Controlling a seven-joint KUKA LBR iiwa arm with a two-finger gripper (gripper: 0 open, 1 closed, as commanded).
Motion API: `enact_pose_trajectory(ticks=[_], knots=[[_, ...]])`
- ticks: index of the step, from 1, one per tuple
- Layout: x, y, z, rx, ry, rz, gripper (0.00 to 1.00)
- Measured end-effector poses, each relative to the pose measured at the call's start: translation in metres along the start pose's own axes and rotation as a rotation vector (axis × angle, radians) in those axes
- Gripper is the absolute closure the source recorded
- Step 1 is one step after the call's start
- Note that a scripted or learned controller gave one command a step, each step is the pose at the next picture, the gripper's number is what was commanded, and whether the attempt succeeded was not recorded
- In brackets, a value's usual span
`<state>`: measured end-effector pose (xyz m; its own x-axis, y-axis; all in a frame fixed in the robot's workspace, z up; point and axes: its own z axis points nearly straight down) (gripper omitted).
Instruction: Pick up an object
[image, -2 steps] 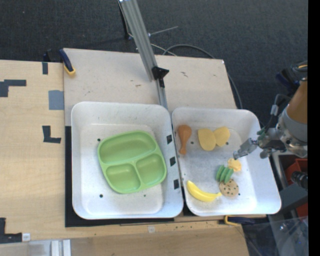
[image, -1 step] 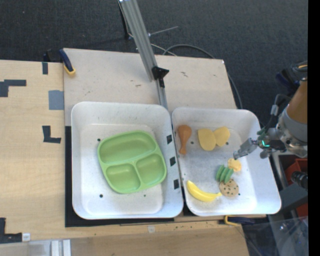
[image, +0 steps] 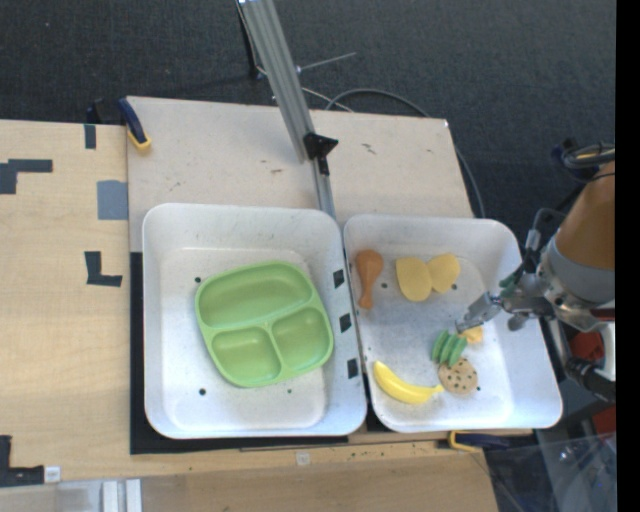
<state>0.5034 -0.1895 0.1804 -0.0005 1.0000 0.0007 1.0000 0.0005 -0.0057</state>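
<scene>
The right bin holds several toy foods. A brown drumstick lies at its left, with two yellow chips beside it. A green ridged piece, a speckled cookie and a yellow banana lie toward the front. A small yellow-orange piece sits just right of the green piece. My gripper reaches in from the right, low over the bin, directly above the small yellow-orange piece and the green piece. Nothing shows held in it.
The left bin holds a green divided plate. A metal pole slants down to the divider between the bins. A yellow-tipped clamp sits at the board's back left corner.
</scene>
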Motion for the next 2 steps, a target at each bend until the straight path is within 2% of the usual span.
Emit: enact_pose_trajectory(ticks=[2], knots=[[0.0, 0.002, 0.093, -0.005, -0.002, 0.0, 0.0]])
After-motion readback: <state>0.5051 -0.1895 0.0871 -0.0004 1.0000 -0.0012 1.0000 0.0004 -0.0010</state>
